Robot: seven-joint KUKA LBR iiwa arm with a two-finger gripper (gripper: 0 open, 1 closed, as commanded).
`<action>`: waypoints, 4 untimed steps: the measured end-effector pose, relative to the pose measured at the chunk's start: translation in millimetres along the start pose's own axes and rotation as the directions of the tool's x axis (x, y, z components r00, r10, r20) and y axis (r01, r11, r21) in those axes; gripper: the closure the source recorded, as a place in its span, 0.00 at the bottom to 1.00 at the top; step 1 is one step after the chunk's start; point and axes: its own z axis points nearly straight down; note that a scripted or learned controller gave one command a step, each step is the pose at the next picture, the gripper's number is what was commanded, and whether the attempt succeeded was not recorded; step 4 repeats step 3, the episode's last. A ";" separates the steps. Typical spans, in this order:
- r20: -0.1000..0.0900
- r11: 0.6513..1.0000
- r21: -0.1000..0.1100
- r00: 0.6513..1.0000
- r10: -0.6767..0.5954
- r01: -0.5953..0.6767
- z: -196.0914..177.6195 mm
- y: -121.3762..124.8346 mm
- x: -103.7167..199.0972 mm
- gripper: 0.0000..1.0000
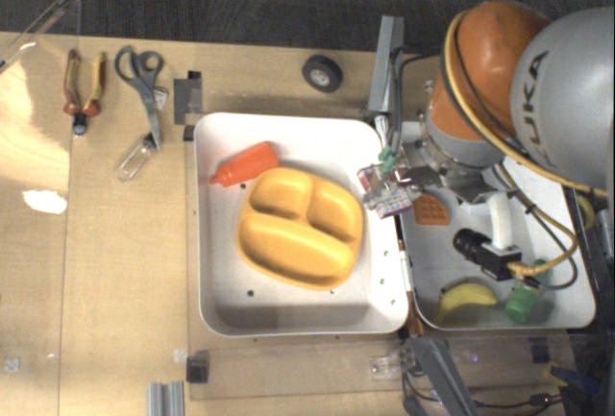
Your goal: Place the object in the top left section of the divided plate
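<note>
Over the seam between the two shallow white bins we see our one gripper (386,185), its fingers closed on a small purple-and-white packet (389,202). Left bin (216,308): one yellow three-section divided plate (300,226), and one orange carrot-shaped toy (244,164) touching its upper left rim. Right bin (567,308): one yellow banana (467,298), one green object (520,305), one brown waffle-like piece (432,210). On the bench, one pair of scissors (144,87) and one pair of pliers (83,89).
</note>
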 end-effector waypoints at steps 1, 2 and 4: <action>-0.001 0.944 0.001 0.944 -0.329 0.329 79.4 65.8 69.9 1.00; -0.001 0.944 0.001 0.944 -0.329 0.329 79.2 65.9 69.8 0.00; 0.000 0.983 -0.002 0.983 -0.186 0.186 53.6 110.3 61.0 0.00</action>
